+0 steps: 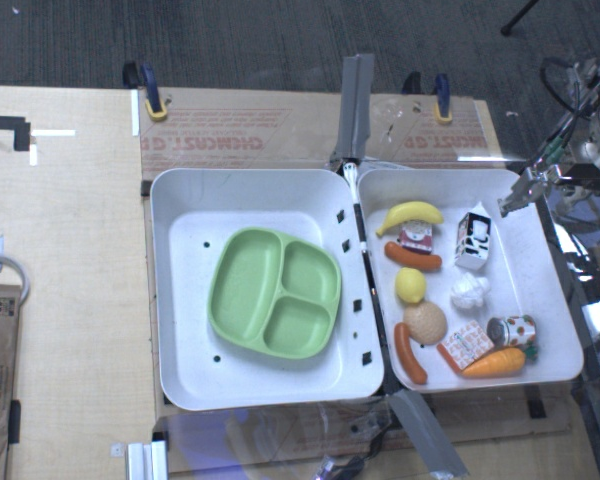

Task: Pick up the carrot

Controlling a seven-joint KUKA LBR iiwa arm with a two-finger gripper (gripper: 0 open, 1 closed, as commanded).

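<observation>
Dark carpet surrounds a pale wooden bench bearing two shallow white bins side by side. Looking down from the fixed camera, you see the left bin holding a green divided plate. Take that plate as your landmark: the carrot lies well to its right, in the right bin, against the near right corner. It touches a small printed box and sits just beneath a small can. Farther back lie a banana and a milk carton. The gripper hovers at the right bin's far right edge; you cannot tell its state. Judging by its look, the carrot is light, rigid, smooth plastic; grasp across its thick middle.
</observation>
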